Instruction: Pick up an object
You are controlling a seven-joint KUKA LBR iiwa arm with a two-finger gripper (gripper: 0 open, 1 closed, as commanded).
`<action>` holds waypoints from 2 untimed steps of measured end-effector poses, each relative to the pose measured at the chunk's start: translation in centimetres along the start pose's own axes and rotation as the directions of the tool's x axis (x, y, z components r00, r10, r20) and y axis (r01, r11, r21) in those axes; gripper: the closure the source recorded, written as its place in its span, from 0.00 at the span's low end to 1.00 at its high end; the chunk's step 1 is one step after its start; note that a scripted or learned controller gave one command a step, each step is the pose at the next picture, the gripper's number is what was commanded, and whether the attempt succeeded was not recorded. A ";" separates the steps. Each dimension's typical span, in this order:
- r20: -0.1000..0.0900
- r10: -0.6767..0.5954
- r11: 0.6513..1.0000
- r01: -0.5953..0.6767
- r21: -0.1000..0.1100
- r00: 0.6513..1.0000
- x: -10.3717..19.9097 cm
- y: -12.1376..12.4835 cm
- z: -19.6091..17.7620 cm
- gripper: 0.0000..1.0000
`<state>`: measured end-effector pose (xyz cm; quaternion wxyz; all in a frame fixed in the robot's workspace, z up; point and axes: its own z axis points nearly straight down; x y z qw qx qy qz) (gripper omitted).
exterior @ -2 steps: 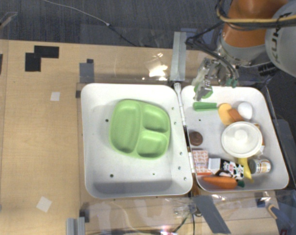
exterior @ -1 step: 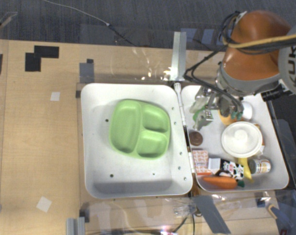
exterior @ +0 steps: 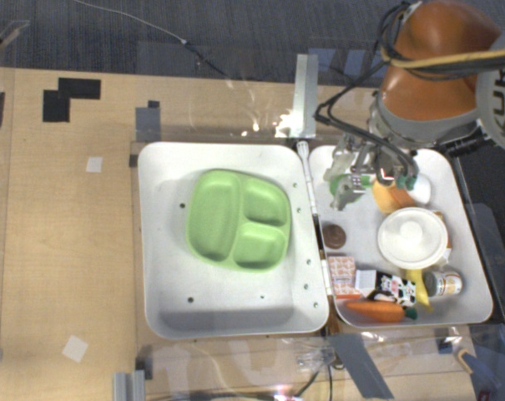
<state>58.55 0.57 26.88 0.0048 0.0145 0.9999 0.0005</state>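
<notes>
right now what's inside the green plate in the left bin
Nothing shows in the green plate: its three compartments look bare. The bin floor beneath the plate is covered by it.

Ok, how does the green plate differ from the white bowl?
The green plate is divided into three compartments and has a rounded-square outline; the white bowl is round and undivided. The green plate looks clearly larger than the white bowl. The plate lies alone in the left bin, while the bowl sits among several small items in the right bin. Both rest open side up.
</notes>
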 end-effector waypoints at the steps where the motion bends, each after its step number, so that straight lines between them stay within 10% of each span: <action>1: -0.002 -0.029 1.000 0.029 0.001 1.000 6.4 -2.3 -0.2 1.00; 2: -0.001 -0.306 0.952 0.306 0.001 0.952 6.0 -7.8 -0.8 1.00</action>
